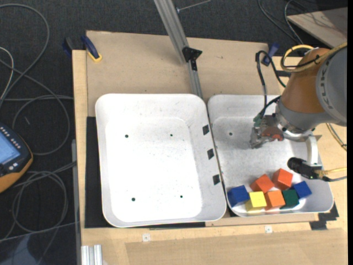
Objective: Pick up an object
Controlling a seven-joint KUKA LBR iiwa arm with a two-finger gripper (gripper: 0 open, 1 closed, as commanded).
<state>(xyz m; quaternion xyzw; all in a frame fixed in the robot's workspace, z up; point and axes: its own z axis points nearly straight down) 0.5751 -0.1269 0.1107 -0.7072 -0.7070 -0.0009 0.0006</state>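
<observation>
- Blocks, the objects for picking, lie clustered in the right bin's near corner, at about 5 o'clock from that bin's centre; no block sits between the gripper's fingers.
- Left bin: a shallow white tray with rounded corners, its floor marked by four small dark dots.
- Grey pole: runs on a slant from the top of the view down to the seam between the two bins, ending at a black clamp.
- Blue block: leftmost of the cluster, just beside the yellow block at its 3 o'clock.
- Orange blocks: one at 12 o'clock of the yellow block, a second at its 3 o'clock, a third farther toward 2 o'clock.
- Green block: touching the second orange block on its right, with a smaller blue block at the green block's 2 o'clock.
- Gripper: hangs over the middle of the right bin, at about 12 o'clock from the cluster and well apart from it; whether its jaws are spread or pressed together cannot be told from this slant.
- Arm: grey with an orange band, enters from 3 o'clock, with black cable looping beside it.
</observation>
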